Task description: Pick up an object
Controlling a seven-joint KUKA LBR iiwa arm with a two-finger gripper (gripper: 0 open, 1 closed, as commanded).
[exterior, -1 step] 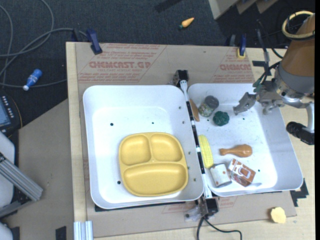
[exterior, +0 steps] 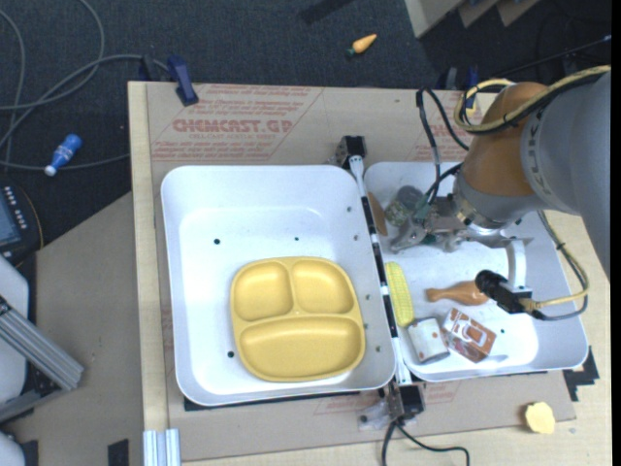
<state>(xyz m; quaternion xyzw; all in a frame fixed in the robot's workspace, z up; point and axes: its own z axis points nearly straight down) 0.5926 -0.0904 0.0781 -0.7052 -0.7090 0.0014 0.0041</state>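
Observation:
The right bin (exterior: 555,343) holds a yellow corn cob (exterior: 398,293) along its left wall, an orange drumstick-shaped toy (exterior: 454,292), a small white block (exterior: 425,339) and a brown and red packet (exterior: 471,335). A grey-green object (exterior: 406,203) lies in that bin's far left corner. My gripper (exterior: 413,229) hangs low over this corner, just right of the grey-green object and above the corn. The grey arm with its orange band (exterior: 500,158) covers the bin's far right part.
The left bin (exterior: 194,212) holds a yellow divided plate (exterior: 296,316). A black cable end (exterior: 500,290) hangs beside the drumstick. A yellow piece (exterior: 539,416) lies on the bench at front right. A blue bottle (exterior: 63,151) and an orange toy (exterior: 363,43) lie on the floor.

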